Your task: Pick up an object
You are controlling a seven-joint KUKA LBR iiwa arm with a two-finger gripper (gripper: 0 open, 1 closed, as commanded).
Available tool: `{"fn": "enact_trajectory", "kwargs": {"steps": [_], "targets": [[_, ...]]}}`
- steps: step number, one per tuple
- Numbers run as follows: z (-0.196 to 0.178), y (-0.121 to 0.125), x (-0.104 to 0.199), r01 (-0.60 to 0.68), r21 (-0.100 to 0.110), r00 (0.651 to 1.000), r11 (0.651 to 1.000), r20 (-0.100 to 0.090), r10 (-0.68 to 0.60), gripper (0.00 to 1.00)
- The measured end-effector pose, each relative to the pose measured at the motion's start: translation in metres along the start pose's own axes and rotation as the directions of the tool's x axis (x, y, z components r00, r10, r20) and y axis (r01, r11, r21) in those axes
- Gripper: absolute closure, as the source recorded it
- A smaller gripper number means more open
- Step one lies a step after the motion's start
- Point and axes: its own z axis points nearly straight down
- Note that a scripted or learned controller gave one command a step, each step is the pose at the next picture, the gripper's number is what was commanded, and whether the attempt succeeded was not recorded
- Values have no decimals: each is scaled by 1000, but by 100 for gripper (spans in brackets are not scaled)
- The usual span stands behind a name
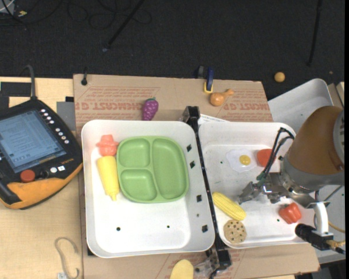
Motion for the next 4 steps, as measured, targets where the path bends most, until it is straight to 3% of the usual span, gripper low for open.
{"fn": "enact_trajectory", "kwargs": {"steps": [1, 2, 4], "targets": [[47, 0, 2, 0, -6, 1000, 1000, 2, 0, 0], [34, 0, -1, -8, -7, 1000, 1000, 1, 8, 100], [-71, -2, 2, -1, -11, 1000, 1000, 3, 1, 100]]}}
